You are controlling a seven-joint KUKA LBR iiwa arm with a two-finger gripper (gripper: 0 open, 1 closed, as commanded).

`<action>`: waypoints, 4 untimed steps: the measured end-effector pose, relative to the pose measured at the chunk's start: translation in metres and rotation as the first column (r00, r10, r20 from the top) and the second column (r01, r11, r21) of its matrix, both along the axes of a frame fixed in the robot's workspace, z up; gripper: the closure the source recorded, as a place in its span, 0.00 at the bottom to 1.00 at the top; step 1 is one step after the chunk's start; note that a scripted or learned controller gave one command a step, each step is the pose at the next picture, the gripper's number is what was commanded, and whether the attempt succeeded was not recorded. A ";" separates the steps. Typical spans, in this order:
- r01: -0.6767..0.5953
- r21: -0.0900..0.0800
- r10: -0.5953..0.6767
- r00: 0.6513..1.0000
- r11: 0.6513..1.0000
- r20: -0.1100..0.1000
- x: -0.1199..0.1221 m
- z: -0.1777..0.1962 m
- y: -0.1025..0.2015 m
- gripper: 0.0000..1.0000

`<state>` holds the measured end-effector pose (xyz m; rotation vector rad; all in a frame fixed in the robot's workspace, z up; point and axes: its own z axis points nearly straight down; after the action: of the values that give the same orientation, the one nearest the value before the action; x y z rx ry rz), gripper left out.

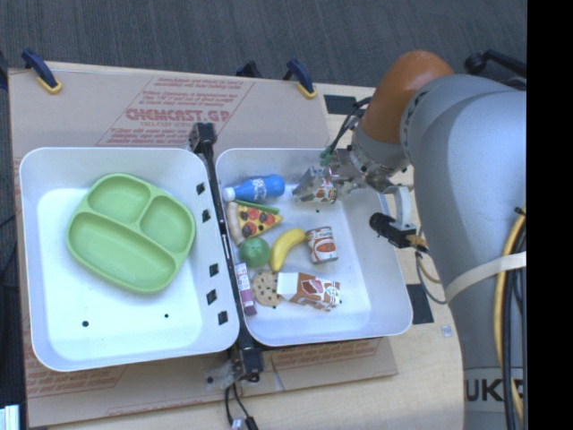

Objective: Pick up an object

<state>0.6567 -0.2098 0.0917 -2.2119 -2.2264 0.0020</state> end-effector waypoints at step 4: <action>-0.002 -0.002 0.002 1.000 1.000 -0.002 -0.069 0.114 0.084 1.00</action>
<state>0.5877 -0.1263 0.2057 -2.2095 -2.2290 0.0061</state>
